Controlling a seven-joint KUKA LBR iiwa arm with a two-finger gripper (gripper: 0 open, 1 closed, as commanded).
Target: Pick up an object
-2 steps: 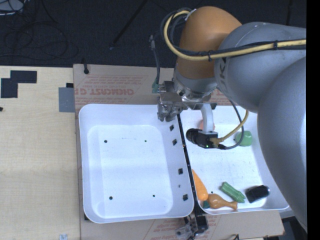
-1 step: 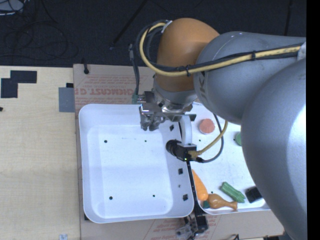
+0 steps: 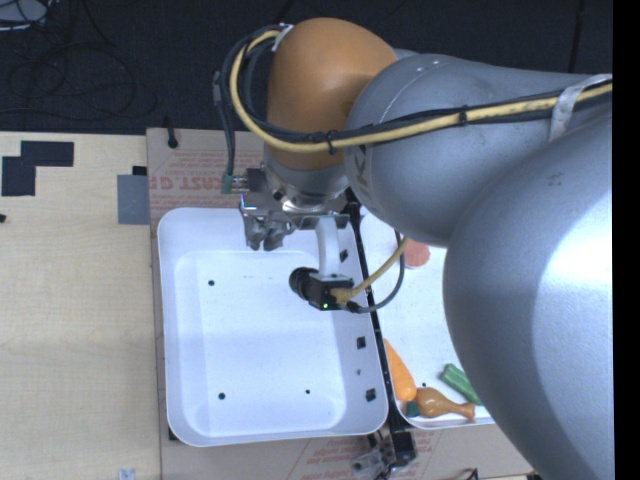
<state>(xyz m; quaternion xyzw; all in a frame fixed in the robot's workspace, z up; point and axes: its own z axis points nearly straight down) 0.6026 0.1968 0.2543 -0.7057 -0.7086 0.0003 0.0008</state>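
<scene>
End effector [image 3: 262,236], grip state unclear, hovers well apart from orange carrot [image 3: 400,371].

1. I count two white bins: the left bin [image 3: 190,368] and the right bin [image 3: 425,313].
2. One orange carrot-shaped piece [image 3: 399,371] lies in the right bin.
3. One tan drumstick-shaped piece [image 3: 443,404].
4. One green piece [image 3: 461,381].
5. One pink piece [image 3: 416,256], partly hidden by my arm.
</scene>
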